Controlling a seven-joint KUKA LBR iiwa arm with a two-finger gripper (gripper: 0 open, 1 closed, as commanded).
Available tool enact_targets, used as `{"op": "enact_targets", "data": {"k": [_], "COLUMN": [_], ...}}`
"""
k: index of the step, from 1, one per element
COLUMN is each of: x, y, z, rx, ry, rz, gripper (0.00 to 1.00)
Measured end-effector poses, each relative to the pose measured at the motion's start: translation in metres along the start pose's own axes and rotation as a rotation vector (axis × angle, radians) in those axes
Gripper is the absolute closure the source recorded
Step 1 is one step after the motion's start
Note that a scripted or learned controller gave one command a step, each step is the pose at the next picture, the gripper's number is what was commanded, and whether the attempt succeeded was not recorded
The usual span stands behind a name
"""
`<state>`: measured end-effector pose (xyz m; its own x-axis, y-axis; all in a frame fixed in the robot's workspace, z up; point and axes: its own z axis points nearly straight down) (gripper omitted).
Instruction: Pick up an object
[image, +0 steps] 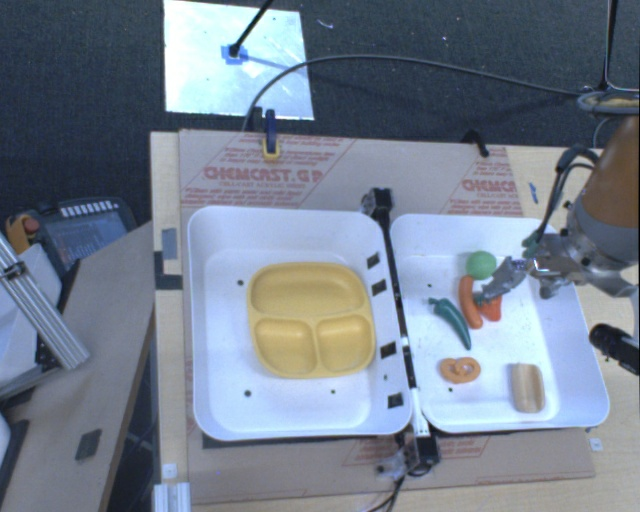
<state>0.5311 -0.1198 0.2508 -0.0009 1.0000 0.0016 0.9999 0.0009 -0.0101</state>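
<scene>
Right now the likeliest target is the carrot (469, 301), an orange stick lying in the right bin (575, 330) with its long axis running roughly top to bottom in the view, tilted a little. The claw (492, 291) hangs just beside its right flank, tips over or touching the carrot's lower half; from this angle I cannot tell whether the claw is spread or closed, and nothing is plainly seen gripped. A second small orange-red piece (491, 310) sits under the tips, touching the carrot. Green ball (481, 264) lies just above the carrot's top end; green pepper (452, 320) lies just left, slanted, near but apart. Orange ring slice (460, 370) and bread roll (527, 387) sit lower in the bin, well apart from the cluster. My judgement: a grasp across the carrot's short width is tight, with neighbours on three sides; open room lies to the right, toward the bin wall, where the arm (600, 230) comes in. Left bin (215, 330) holds a yellow divided plate (308, 317), well clear. Both bins rest on the counter (330, 165).
</scene>
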Motion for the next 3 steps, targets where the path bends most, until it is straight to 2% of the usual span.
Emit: {"op": "enact_targets", "data": {"k": [1,3], "x": [0.0,0.006], "y": [0.002,0.016], "z": [-0.006,0.083], "rx": [-0.011,-0.008], "ry": [-0.001,-0.001], "rz": [-0.002,-0.001], "gripper": [0.0,0.0]}}
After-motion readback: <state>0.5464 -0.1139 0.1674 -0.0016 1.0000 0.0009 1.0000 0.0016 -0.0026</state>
